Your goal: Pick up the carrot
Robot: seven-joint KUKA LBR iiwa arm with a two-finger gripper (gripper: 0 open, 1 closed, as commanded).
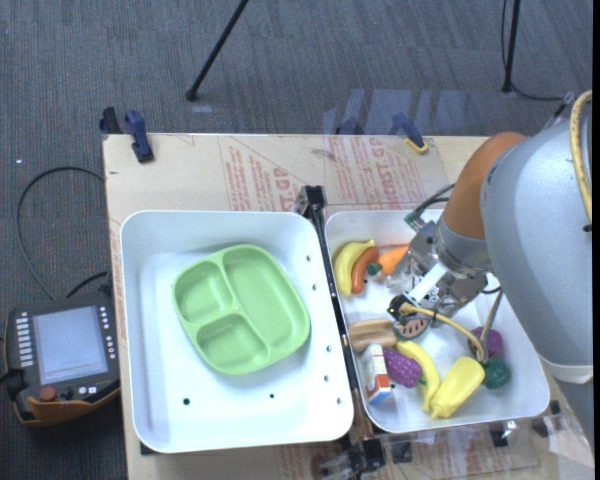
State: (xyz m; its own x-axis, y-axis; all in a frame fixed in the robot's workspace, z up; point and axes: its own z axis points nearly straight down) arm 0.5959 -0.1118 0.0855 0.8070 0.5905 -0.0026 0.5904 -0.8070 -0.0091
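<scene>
The grey arm (540,258) covers the right side of the right bin (520,373). The left bin (150,268) holds a green divided plate (242,308). The hand (418,286) sits low among toy foods, and whether it is apart or together cannot be told. The carrot (391,260), partly hidden by the hand, lies just beside a banana (350,260).

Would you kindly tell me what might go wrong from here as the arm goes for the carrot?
1. The carrot lies close beside the curved banana, so the gripper may nudge or catch the banana instead.
2. Part of the carrot is hidden behind the gripper, so a grasp may land off-centre and slip.
3. Other toys, such as the purple grapes, crowd the right bin near the gripper; a descent could knock them.
</scene>
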